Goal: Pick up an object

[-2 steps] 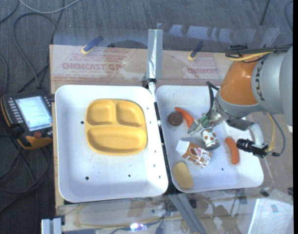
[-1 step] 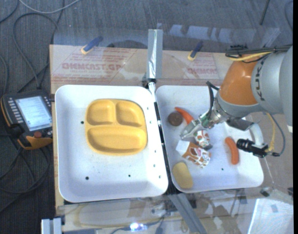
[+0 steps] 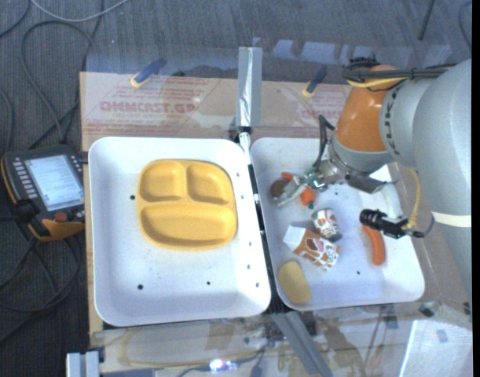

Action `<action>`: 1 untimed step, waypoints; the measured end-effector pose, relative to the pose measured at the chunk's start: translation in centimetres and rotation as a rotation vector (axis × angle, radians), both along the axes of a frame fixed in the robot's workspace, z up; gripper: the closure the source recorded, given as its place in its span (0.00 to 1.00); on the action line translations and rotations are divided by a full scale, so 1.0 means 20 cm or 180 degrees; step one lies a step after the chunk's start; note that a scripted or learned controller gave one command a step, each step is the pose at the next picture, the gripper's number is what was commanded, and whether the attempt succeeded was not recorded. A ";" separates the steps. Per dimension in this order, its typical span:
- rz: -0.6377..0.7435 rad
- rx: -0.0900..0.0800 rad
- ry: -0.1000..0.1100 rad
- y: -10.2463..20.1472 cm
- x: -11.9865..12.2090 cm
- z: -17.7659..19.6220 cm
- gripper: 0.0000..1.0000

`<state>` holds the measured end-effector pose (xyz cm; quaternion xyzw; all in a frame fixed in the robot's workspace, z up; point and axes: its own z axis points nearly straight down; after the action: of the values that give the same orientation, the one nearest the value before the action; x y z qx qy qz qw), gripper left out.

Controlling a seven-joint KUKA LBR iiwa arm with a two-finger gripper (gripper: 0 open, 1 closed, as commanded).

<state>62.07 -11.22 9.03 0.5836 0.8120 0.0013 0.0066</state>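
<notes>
Item 1, right bin (image 3: 412, 285) on the counter: we log a pincer (image 3: 283, 197) reaching in at a slant towards the bin's upper left. We cannot tell whether it is open or closed, or whether it grips anything.

Item 2: brown round piece (image 3: 280, 185), at the pincer's tip, with no clear long axis; contact cannot be judged.

Item 3: small orange piece (image 3: 305, 198), just beside the pincer, too small for us to read its axis.

Item 4: printed cup (image 3: 326, 223), near the bin's middle.

Item 5: printed carton (image 3: 314, 248), just below the cup, long axis from upper left to lower right.

Item 6: tan oval (image 3: 294, 282), at the lower left corner, long axis roughly up-down.

Item 7: orange stick (image 3: 376, 248), well right of the carton, long axis near up-down.

Item 8, left bin (image 3: 114, 289): yellow compartment tray (image 3: 188, 204).
</notes>
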 end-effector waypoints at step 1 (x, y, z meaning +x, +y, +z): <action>0.0001 -0.0006 -0.0011 0.00 0.00 0.04 1.00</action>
<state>62.17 -11.27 9.90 0.5835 0.8121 0.0016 0.0085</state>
